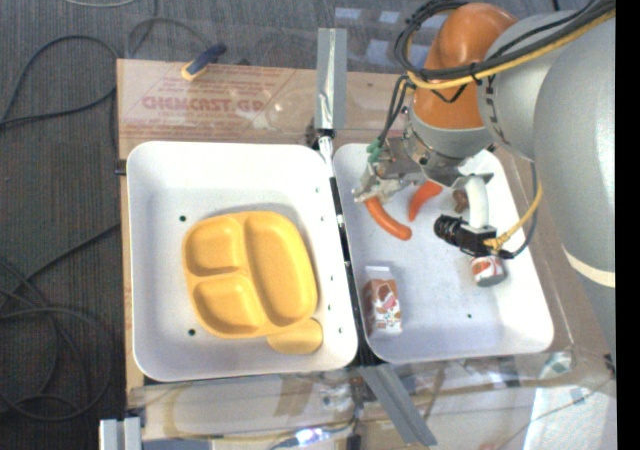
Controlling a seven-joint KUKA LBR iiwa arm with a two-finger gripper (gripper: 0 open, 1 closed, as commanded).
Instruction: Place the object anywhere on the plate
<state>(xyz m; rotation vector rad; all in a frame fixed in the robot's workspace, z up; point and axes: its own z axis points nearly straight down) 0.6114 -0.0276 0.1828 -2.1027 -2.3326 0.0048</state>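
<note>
Nearest the camera, along the bottom of the single overhead view, the front rims of two shallow white bins sit side by side on the surface. The left bin (150, 238) holds the yellow plate (250, 273), a divided tray with three compartments, and a small yellow lump (297, 337) touches its near corner. In the right bin (520, 328), a small brown packet (383, 305) lies closest to the front, a small round reddish piece (487, 269) sits toward the right wall, and two orange-red sausage shapes lie farther back: one long sausage (387, 219) near the dividing rims and a second red piece (424, 200) just beside it. I reach in from the right, and my gripper (378, 181) hangs over the far left corner of the right bin, directly above the long sausage, which I judge to be the object I must move. Whether my fingers are spread or pressed together I cannot tell; the wrist and cables hide them. The risks I foresee: the rounded sausage rolling out of a pinch, my fingers catching the neighbouring red piece, or the load clipping the raised rims between the bins on the way across.
</note>
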